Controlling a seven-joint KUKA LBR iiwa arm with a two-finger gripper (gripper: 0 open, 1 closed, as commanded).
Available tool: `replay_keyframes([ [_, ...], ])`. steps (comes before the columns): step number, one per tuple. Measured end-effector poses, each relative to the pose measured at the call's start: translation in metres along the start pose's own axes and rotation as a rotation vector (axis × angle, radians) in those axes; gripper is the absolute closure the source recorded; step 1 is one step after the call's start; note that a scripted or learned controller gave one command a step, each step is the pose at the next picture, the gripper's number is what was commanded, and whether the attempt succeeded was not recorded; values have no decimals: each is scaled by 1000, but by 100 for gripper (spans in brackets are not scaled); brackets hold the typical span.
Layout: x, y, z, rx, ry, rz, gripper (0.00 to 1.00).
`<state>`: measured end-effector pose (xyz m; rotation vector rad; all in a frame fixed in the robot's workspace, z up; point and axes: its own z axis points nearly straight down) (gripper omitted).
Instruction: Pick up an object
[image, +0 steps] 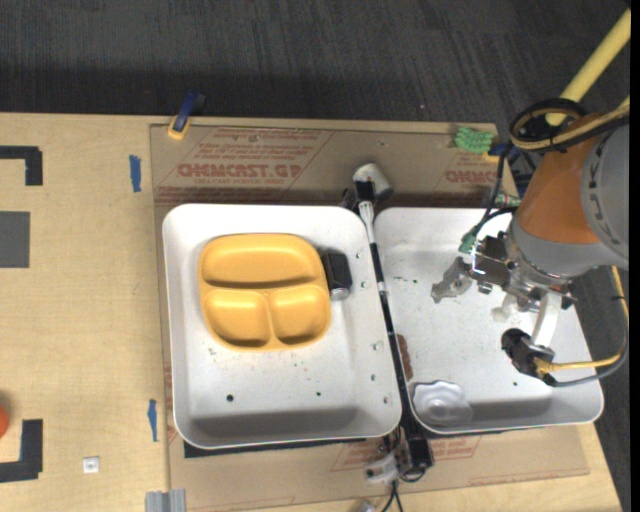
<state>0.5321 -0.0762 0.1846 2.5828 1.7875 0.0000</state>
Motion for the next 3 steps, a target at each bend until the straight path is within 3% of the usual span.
replay_keyframes([
  [1, -29, 48, 10, 0, -1, -36, 0],
  [2, -56, 12, 87, 3, 1, -315, 0],
  [3, -78, 70, 100, -1, 0, -282, 0],
])
